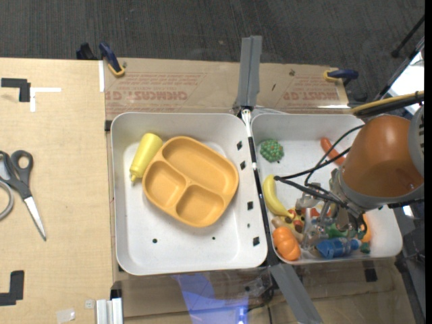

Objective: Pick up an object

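Note:
My gripper (322, 227) reaches down into the near part of the right bin (297, 123), under the orange band of the arm (378, 157). It hangs over a heap of small toys: an orange fruit (286, 243), a blue piece (335, 248) and some green bits. A yellow banana (273, 194) lies just left of the gripper. A green ball (272, 150) sits at the far left of that bin, and a thin orange carrot (331, 150) lies farther right, partly hidden by the arm.
The left bin (128, 201) holds an orange divided tray (190, 179) and a yellow bottle-like piece (144, 155). Scissors (23, 187) lie on the bench at far left. Cables run from the wrist across the right bin.

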### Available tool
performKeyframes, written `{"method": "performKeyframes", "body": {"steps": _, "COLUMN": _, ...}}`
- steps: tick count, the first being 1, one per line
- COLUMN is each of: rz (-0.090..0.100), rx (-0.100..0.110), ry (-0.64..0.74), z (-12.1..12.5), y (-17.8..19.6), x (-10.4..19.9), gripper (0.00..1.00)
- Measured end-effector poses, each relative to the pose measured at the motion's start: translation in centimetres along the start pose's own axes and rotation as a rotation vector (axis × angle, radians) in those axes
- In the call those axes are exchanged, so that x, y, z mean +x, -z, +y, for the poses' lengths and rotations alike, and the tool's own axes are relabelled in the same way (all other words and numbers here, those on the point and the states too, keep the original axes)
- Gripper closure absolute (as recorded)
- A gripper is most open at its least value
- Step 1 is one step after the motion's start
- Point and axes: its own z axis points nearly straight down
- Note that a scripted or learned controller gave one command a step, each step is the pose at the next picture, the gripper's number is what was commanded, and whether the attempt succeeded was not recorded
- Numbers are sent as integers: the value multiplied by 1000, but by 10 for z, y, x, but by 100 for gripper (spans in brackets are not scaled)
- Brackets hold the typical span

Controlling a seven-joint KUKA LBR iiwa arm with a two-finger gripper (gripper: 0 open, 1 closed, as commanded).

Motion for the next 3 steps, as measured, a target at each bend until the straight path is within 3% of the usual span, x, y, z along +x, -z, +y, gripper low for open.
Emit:
{"method": "performKeyframes", "body": {"steps": 1, "rz": -2, "rx": -3, "ry": -99, "z": -17, "y": 0, "x": -3, "gripper": 0}}
{"method": "performKeyframes", "body": {"steps": 2, "rz": -2, "rx": 2, "ry": -200, "z": 9, "y": -1, "x": 1, "gripper": 0}}
{"method": "performKeyframes", "body": {"steps": 3, "rz": -4, "rx": 2, "ry": -151, "z": -33, "y": -1, "x": -62, "gripper": 0}}
